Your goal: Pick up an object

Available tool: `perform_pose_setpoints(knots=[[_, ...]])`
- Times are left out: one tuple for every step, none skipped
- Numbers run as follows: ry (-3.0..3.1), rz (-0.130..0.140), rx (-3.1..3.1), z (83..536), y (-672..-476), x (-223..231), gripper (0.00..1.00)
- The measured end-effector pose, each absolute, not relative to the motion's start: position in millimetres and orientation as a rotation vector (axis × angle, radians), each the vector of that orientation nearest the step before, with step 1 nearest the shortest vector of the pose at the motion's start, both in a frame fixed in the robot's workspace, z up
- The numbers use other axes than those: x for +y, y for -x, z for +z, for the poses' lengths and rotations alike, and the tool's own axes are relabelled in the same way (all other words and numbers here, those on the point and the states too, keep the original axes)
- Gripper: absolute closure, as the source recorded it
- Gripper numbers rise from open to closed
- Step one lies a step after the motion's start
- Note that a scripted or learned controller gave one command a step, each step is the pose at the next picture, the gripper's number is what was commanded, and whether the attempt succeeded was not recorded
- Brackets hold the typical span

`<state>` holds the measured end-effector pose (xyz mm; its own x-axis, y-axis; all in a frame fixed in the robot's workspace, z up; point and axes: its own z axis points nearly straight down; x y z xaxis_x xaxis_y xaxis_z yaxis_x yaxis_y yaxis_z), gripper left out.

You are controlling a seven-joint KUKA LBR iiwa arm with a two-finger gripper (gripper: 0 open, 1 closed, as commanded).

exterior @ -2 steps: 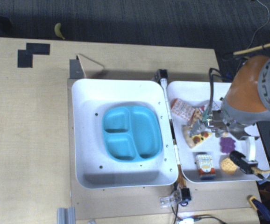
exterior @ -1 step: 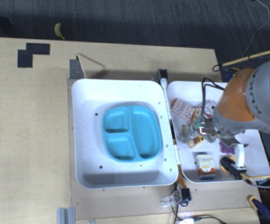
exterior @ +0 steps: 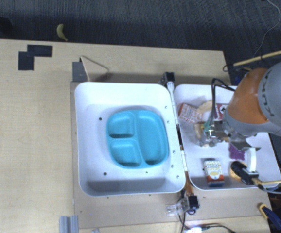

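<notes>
Camera view shows no legible label on the red-and-white packet (exterior: 189, 112); the pincer's (exterior: 209, 136) state cannot be told.

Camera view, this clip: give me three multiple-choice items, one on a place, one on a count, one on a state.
1. Where does the light blue plastic divided tray lie?
A. in the left white bin
B. in the right white bin
C. on the bare bench

2. How many compartments does that tray have?
A. two
B. three
C. five

3. Where is the grey arm with the orange band?
A. over the left bin
B. off the bench
C. over the right bin

Key:
1 A, the tray sits in the middle of the left white bin.
2 B, two small wells lie stacked beside one long well.
3 C, the arm hangs above the right white bin, over its small packets.
</notes>
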<state>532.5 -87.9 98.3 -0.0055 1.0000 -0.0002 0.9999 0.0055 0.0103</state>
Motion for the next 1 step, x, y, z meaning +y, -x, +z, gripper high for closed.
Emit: perform_pose_setpoints(knots=[[-2.213, 0.007, 2.228, 185.6, -595.1, -2.0, 1.00]])
